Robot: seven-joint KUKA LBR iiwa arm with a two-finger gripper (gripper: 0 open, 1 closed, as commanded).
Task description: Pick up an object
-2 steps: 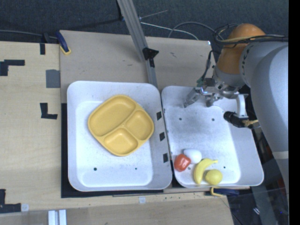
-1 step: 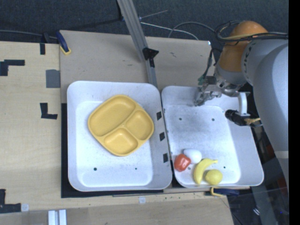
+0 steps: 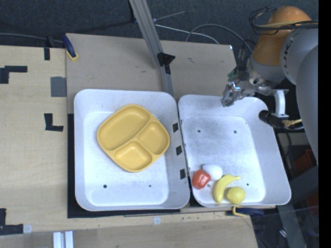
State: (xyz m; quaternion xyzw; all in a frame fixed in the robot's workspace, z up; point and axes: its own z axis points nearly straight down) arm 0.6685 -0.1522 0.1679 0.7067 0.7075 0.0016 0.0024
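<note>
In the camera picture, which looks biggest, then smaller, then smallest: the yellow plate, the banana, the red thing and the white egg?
Largest to smallest, as they look:
1. yellow divided plate
2. banana
3. red thing and white egg: these look about alike, and they overlap, so I won't rank them.

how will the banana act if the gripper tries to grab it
The banana looks like smooth toy plastic, so probably stiff, light and somewhat slippery. Its curve may make it pivot if pushed. It lies against the yellow ball and the white egg, so a grab would likely nudge them.
</note>
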